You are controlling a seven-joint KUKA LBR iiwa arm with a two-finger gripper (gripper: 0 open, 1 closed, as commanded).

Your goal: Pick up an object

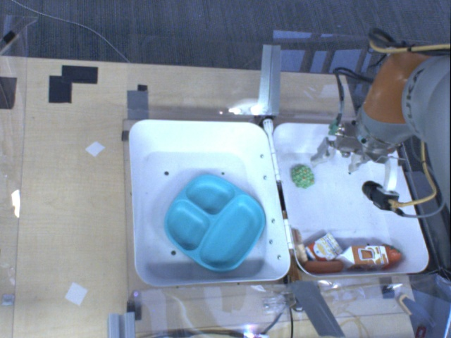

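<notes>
The gripper hangs in the upper right of the frame, over the back of the right bin. Its fingers are spread apart with nothing between them. One points down-left at about, the other sits nearer the wrist. Open and unloaded like this, it looks set for a descent — a judgement, not something seen.

The nearest candidate is a small green ball, just left of and below the fingers, lying alone on bare white floor near the divider between the bins. That isolation makes it the easiest target: room for a finger on each side, though a round thing may roll off if the close is off-centre.

The other items crowd the lower edge of the same bin. A sausage lies against the front wall, a small packet rests partly on it, and a bottle lies on its side to their right. Packed against the wall, they leave little space for fingers.

The left bin holds a blue divided plate lying flat — well apart from the gripper and too broad for an easy pinch.
</notes>
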